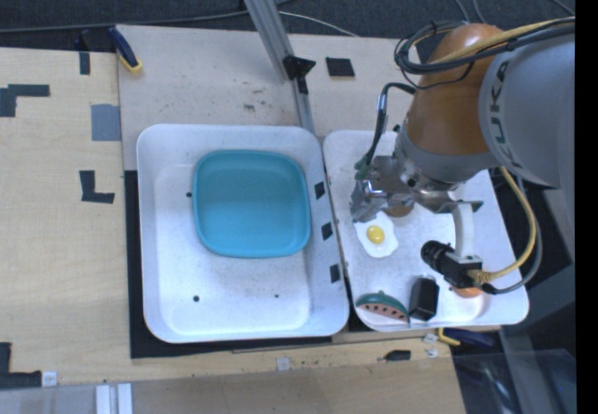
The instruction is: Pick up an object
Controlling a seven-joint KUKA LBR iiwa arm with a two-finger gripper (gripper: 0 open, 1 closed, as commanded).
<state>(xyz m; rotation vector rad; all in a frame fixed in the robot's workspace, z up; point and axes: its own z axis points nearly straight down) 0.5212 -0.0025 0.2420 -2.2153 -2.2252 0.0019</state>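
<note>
Gripper [366, 202] sits low in the right bin [500, 309], just above the fried egg [377, 236]. Finger state: cannot tell. Advise centring over the egg before closing; it lies flat, so grip must reach its edges.

Readable text: one marking only. Dark capital letters, "UK", run sideways along the grey arm housing [533, 113], just right of the orange band [458, 94]; the rest of the word is cut off by the housing's curve. The bins [168, 309], the blue plate [250, 203] and the dark tape patches on the bench [56, 216] left of the arm carry no legible writing.
</note>
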